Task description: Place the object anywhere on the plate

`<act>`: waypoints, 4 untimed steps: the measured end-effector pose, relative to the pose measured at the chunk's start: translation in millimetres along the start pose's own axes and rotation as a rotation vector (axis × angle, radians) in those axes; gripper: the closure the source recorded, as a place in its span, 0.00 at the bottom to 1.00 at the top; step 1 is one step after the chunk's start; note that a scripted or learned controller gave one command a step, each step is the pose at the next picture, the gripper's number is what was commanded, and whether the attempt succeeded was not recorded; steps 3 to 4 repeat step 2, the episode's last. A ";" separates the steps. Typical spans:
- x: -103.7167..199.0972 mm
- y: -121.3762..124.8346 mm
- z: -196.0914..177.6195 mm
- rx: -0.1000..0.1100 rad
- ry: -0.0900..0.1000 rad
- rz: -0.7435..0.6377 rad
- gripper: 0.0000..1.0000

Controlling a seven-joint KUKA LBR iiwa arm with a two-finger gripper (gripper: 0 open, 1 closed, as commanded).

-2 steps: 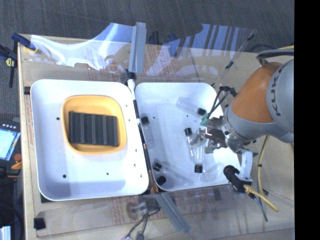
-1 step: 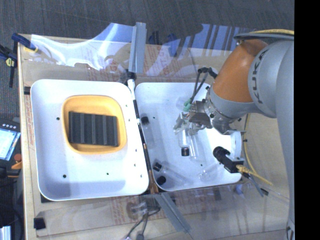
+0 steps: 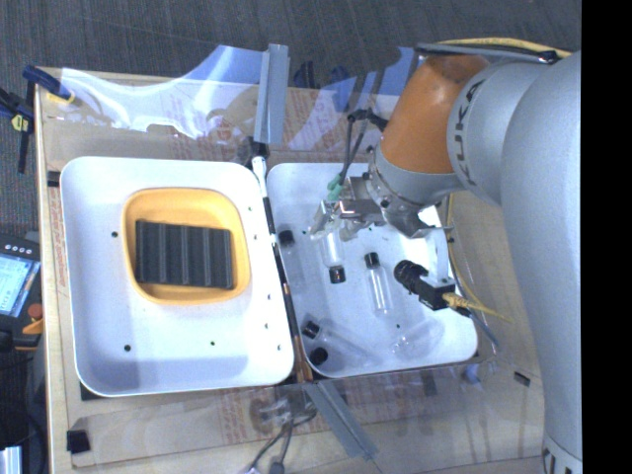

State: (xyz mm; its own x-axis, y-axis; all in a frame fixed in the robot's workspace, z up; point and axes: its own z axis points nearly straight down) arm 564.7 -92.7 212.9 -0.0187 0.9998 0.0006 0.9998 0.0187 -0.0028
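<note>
Wooden bench [image 3: 148, 418] holds two white bins. Left bin [image 3: 89, 334] carries yellow plate [image 3: 185, 208] with dark ridged centre. Right of plate, right bin [image 3: 296, 191] holds small clear vials [image 3: 377, 282], likely pick objects. Gripper [image 3: 341, 215] hovers above them; jaw state cannot be told.

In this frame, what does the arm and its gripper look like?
The arm is bulky, rounded and light grey, with dark KUKA lettering and a broad orange band above the wrist. The gripper is a small metallic assembly with a green detail and thin dark cables running to it.
</note>
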 end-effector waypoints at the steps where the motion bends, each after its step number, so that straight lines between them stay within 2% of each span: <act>1: 47.0 31.7 -0.1 -0.003 -0.001 -0.303 1.00; 2: 47.0 31.8 -0.2 -0.003 -0.001 -0.303 0.00; 4: 47.0 31.8 -0.2 -0.003 -0.001 -0.303 0.00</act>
